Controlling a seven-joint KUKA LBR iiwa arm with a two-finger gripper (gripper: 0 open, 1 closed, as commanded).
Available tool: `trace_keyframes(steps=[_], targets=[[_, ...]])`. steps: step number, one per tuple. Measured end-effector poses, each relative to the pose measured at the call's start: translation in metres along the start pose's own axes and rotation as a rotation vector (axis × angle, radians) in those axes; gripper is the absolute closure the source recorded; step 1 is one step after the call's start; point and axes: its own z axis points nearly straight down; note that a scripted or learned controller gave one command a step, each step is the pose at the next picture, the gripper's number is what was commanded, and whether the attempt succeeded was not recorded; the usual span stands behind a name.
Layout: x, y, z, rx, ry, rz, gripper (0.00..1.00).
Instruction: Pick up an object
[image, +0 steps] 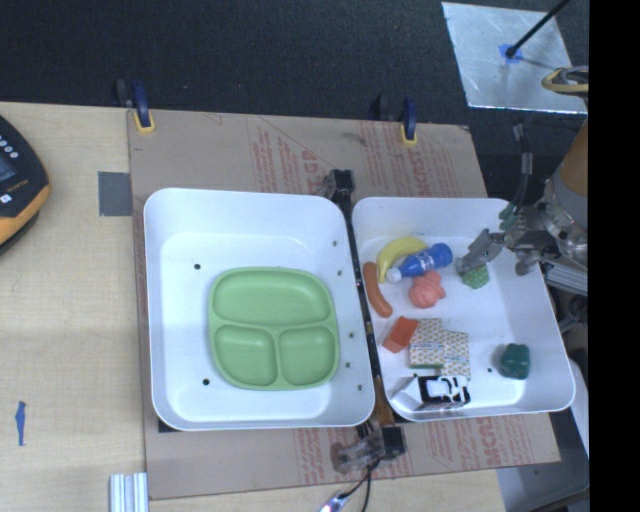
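Note:
My gripper hangs over the upper right part of the right bin, reaching in from the right edge. Its two grey fingers stand apart, open, with nothing between them. A small green piece lies just below the left fingertip; whether they touch I cannot tell. To the left lie a yellow banana, a blue bottle, a pink lump and a brown sausage. Lower down are a red block, a checkered packet, a black-and-white item and a dark green object.
The left bin holds a light green divided plate. Clamps pin the cardboard at the back. A yellow-and-black device sits at the far left of the bench.

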Motion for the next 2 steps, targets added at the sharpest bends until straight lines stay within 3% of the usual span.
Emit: trace_keyframes(steps=[1, 2], targets=[[0.038, 0.029, 0.084, 0.002, -0.001, -0.001, 0.0], [0.031, 0.042, 0.151, 0.002, -0.001, 0.0, 0.0]])
